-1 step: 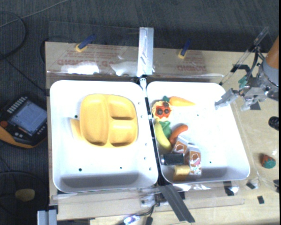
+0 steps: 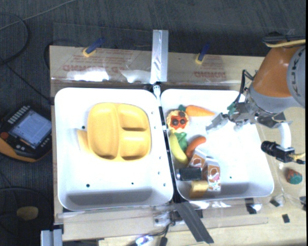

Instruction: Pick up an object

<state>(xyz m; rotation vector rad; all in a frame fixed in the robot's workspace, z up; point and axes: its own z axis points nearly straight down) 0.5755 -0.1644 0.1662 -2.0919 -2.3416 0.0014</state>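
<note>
My gripper (image 2: 227, 123) hangs over the upper middle of the right bin (image 2: 246, 160), fingers spread open with nothing between them. Left of it a pile of toy food lies along the bin's left side: an orange carrot (image 2: 197, 110), a round orange piece with a dark face (image 2: 178, 119), a green piece (image 2: 180, 137), a yellow banana (image 2: 177, 148) and a red-orange sausage shape (image 2: 195, 143). Lower down are small printed boxes (image 2: 212, 173), a black item (image 2: 189, 173) and a yellow block (image 2: 199, 187). The carrot's tip lies closest to my left finger.
The left bin (image 2: 72, 183) holds a yellow divided tray (image 2: 118, 129). A metal divider strip (image 2: 159, 55) stands behind the bins. A handheld pendant (image 2: 25, 132) lies off the bench at left. A small teal object (image 2: 294, 177) sits right of the right bin.
</note>
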